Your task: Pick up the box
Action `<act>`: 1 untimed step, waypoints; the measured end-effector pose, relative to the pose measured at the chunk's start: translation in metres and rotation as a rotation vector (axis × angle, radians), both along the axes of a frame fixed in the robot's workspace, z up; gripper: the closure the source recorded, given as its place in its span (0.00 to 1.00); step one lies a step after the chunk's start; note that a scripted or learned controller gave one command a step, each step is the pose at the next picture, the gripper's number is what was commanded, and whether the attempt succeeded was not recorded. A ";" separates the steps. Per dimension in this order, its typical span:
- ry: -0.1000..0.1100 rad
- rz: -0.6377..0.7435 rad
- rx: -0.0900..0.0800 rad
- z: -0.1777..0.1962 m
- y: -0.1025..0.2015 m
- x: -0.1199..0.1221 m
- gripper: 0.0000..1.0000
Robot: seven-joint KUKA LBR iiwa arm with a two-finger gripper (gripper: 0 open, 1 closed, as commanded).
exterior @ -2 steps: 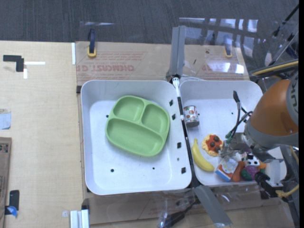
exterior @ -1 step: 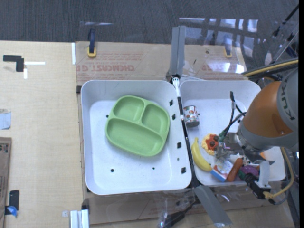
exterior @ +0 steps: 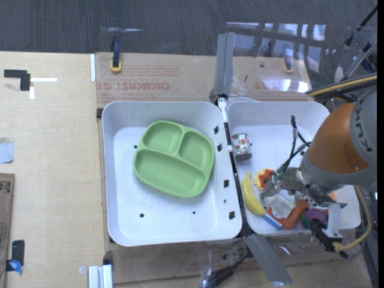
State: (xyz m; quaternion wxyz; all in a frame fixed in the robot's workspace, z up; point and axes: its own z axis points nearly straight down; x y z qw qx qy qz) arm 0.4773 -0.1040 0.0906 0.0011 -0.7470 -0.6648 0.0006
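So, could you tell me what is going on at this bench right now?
The grey arm with the orange band reaches into the right white bin and sits low over a heap of small items there, among them a yellow banana, an orange carrot-like piece and a small can. The left white bin holds a green divided plastic plate. Nothing is visibly lifted yet.

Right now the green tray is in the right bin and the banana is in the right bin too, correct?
Not quite. The camera view shows the green tray in the left bin, not the right one. The banana is in the right bin, as you said.
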 end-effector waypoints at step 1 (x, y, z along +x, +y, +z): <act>0.000 -0.002 0.000 0.008 0.000 0.001 1.00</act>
